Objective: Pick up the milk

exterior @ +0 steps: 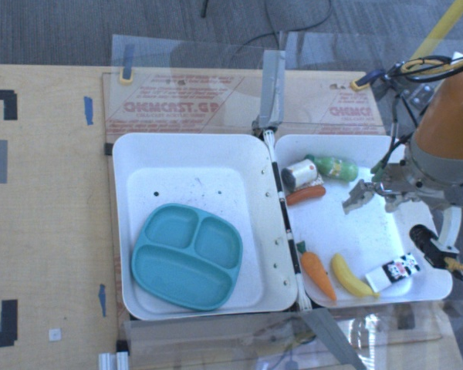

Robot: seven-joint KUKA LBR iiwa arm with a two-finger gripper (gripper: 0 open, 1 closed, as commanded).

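The milk (pixel 396 271) is a small white carton with black cow spots. It lies on its side in the right bin's near right corner, beside a banana (pixel 351 276). My gripper (pixel 358 195) hangs over the middle of the right bin, up and to the left of the milk and well apart from it. Its grey fingers are spread open and point left, with nothing between them.
The right bin (pixel 370 230) also holds a carrot (pixel 318 274), an orange sausage (pixel 305 195), a silver can (pixel 299 173) and a green bottle (pixel 333 167). A teal divided plate (pixel 187 256) lies in the left bin (pixel 139 168). Cables hang at the right by the arm (pixel 447 129).
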